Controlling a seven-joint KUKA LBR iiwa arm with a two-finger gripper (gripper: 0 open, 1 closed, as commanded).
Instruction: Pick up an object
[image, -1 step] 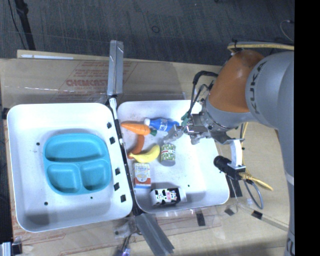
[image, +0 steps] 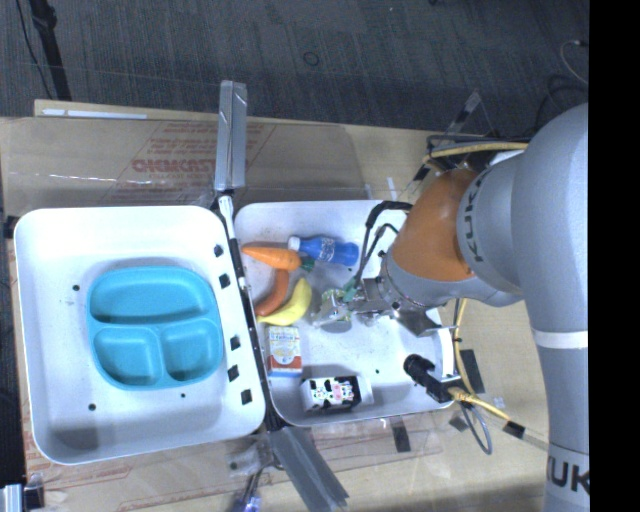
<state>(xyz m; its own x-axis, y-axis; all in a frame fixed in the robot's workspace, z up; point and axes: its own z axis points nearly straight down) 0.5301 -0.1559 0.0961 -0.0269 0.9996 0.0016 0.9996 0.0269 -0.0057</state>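
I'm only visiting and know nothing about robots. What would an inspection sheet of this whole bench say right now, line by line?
Surface: two white bins side by side; left bin, right bin.
Job's things: in the right bin, a carrot, banana, blue bottle, small carton and a black-and-white box.
Clutter: blue divided tray in the left bin.
End effector: low over the right bin's middle, beside the banana; whether it grips anything cannot be told.
Cables: black wires along the wrist; loose ones by the bin's right edge.
Surroundings: cardboard sheet under the bins, dark floor beyond.
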